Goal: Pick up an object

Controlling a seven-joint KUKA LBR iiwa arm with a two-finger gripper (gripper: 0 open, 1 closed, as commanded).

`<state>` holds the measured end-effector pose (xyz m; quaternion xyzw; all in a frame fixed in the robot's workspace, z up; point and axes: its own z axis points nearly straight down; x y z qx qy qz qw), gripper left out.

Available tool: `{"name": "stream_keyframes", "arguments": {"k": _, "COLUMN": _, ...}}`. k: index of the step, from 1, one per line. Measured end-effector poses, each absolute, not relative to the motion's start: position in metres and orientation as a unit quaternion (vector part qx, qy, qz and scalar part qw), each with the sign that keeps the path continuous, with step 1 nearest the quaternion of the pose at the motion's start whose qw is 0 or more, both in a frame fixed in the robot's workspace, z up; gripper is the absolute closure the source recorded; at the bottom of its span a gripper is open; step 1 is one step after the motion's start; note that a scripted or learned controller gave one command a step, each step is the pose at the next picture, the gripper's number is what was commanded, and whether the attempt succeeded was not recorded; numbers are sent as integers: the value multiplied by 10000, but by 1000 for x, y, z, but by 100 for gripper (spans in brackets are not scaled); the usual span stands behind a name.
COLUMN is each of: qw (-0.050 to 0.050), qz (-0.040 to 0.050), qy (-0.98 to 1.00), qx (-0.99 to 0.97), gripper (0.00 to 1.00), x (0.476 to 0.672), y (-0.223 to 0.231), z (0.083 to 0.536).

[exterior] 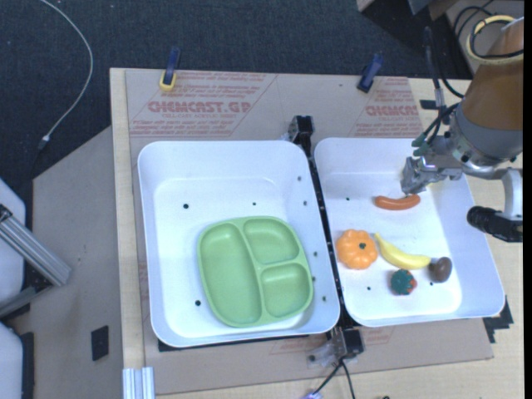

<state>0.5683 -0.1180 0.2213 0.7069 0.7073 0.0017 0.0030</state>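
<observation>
My gripper [413, 183] hangs over the back of the right bin [366, 163], just above the right end of an orange-red sausage [396, 203] lying on the bin floor. Closer to the front of that bin sit an orange pumpkin [357, 248], a yellow banana [401, 256], a small brown piece [440, 268] and a green-and-red piece [403, 283]. Nothing shows between the fingers.
The left bin [166, 181] holds a green divided plate [254, 269]. A black clamp [302, 128] sits where the two bins meet at the back. Blue and yellow clips [170, 69] hold the cardboard base at its far edge.
</observation>
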Motion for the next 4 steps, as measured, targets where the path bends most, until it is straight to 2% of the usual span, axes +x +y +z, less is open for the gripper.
{"name": "stream_keyframes", "arguments": {"k": 1, "qw": 44, "qz": 23, "qy": 7074, "qx": 7068, "gripper": 100, "x": 567, "y": -123, "z": 285}}
{"name": "stream_keyframes", "arguments": {"k": 3, "qw": -18, "qz": -8, "qy": 7085, "qx": 7057, "gripper": 100, "x": 578, "y": -23, "z": 266}}
{"name": "stream_keyframes", "arguments": {"k": 4, "qw": 5, "qz": 9, "qy": 7092, "qx": 7050, "gripper": 100, "x": 591, "y": 35, "z": 259}}
